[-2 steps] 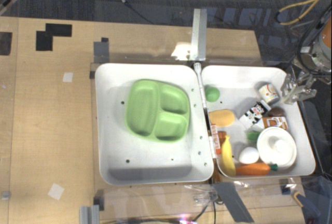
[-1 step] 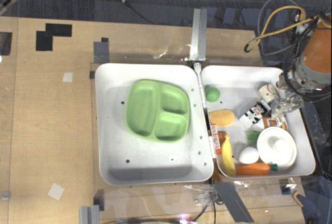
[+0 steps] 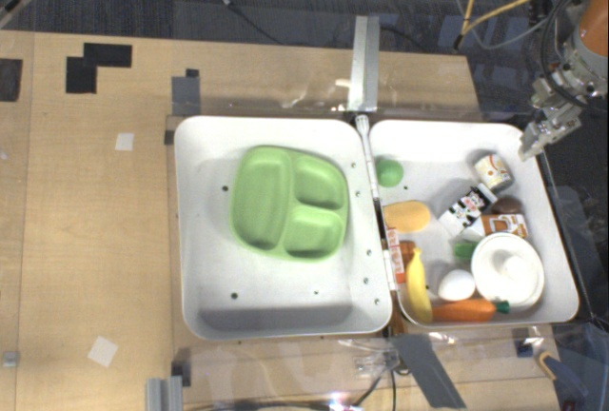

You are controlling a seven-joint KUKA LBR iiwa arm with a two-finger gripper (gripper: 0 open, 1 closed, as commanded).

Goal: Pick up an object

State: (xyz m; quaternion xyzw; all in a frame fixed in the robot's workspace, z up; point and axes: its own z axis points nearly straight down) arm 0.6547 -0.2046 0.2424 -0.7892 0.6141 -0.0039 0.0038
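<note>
1. Starting at your left, you see the left bin (image 3: 190,238) carrying just a green tray (image 3: 288,201), a divided dish lying flat near the middle. It looks like a drop-off spot more than a pick target, and it is too broad for an easy pinch.
2. Moving across the divider, the right bin (image 3: 428,152) has the loose items, mostly crowded toward its near and right side, so your pick will probably come from there.
3. A green ball (image 3: 388,172) sits alone near the divider, with bare floor around it. I judge it the easiest to reach, though it may roll.
4. Below it a yellow lump (image 3: 407,215), a banana (image 3: 417,286) and a carrot (image 3: 465,310) lie packed along the near edge; the banana hugs the divider wall, leaving little finger room.
5. Further right, a white egg (image 3: 458,284) touches a white bowl (image 3: 508,268), with a small can (image 3: 492,170) and cartons behind them.
6. At far right the gripper (image 3: 537,139) hangs over the bin's back right corner, above the items and gripping nothing; whether its fingers are spread or closed I cannot tell.
</note>
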